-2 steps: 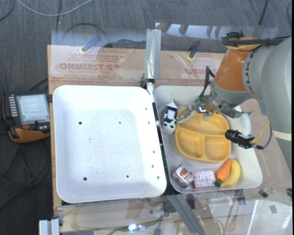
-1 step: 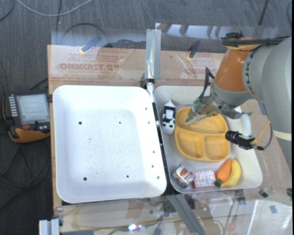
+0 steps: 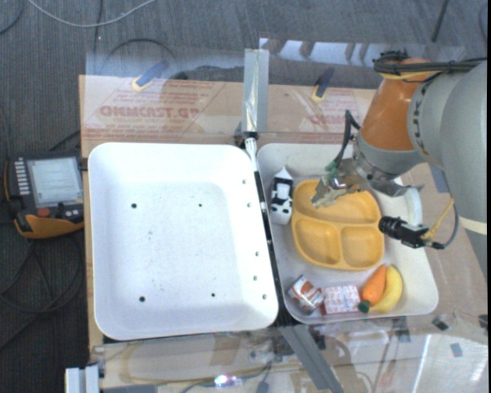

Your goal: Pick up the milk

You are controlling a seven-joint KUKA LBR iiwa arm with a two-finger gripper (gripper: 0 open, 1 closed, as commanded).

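The milk [image 3: 280, 199] is a small carton with black and white cow patches. It stands against the left wall of the right bin [image 3: 430, 301], near its far end. My gripper [image 3: 338, 182] hangs over the far left part of a yellow divided plate [image 3: 340, 234], a short way right of the milk and apart from it. The grey arm with its orange band [image 3: 389, 117] comes in from the upper right.
In the right bin's near end lie a carrot [image 3: 375, 285], a banana [image 3: 391, 290] and two small packets [image 3: 305, 295] [image 3: 340, 299]. The left bin [image 3: 114, 301] sits beside it, past a shared wall. A handheld device [image 3: 45, 188] lies off the bench at left.
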